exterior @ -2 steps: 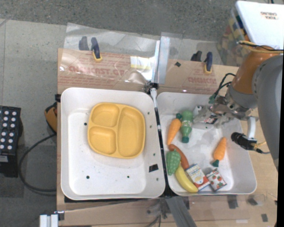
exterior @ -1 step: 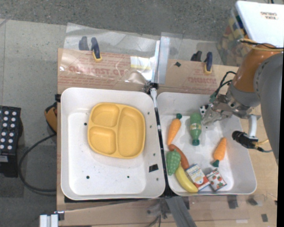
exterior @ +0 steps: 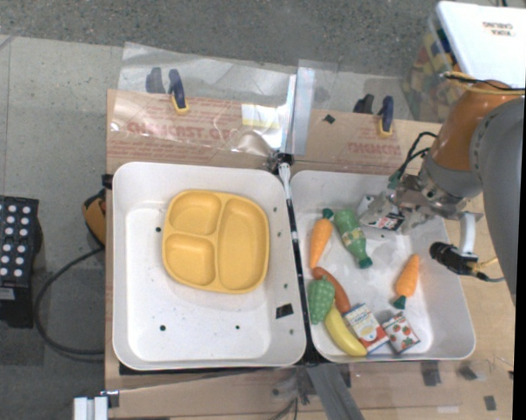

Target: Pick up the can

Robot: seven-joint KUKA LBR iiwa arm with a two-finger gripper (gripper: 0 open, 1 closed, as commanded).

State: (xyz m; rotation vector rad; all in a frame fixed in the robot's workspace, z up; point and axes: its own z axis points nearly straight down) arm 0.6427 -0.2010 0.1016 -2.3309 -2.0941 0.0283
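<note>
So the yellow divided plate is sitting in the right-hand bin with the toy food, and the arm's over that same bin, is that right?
Not quite. The camera view shows the yellow divided plate in the left bin, by itself. The toy food, such as the banana and the carrot, is in the right bin, and the gripper is over that right bin, as you said.

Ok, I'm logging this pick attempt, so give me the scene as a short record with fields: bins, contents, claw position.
left bin: holds a yellow divided plate
right bin: two carrots, green bottle, banana, green vegetable, two small cartons
claw: low over the right bin's far end
can: not clearly identifiable; something small with red and white markings sits at the claw tip
</note>
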